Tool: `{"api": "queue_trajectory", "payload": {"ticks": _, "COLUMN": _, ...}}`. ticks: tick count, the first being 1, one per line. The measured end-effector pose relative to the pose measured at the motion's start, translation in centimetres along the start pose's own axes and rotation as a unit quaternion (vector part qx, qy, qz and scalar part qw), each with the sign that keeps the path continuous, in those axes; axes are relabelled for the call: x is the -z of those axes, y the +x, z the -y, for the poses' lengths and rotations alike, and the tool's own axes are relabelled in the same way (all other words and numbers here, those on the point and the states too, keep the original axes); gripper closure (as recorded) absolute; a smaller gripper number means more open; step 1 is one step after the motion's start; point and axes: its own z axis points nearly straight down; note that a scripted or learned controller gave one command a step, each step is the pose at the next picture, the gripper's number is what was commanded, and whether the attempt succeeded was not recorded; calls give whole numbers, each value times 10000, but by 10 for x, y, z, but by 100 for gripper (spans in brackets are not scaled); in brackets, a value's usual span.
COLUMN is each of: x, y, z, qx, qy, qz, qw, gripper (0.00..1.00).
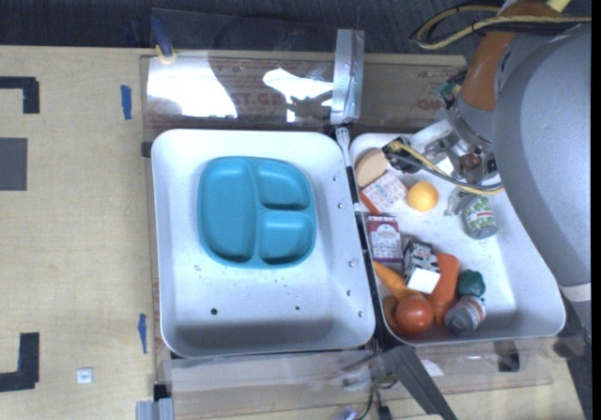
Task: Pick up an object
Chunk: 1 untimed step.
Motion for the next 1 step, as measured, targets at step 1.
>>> {"api": "queue_trajectory", "payload": {"ticks": 1, "x": 108, "y": -24, "z": -92, "qx": -574, "qy": -24, "qz": -31, "qw": 9983, "gripper": 0}}
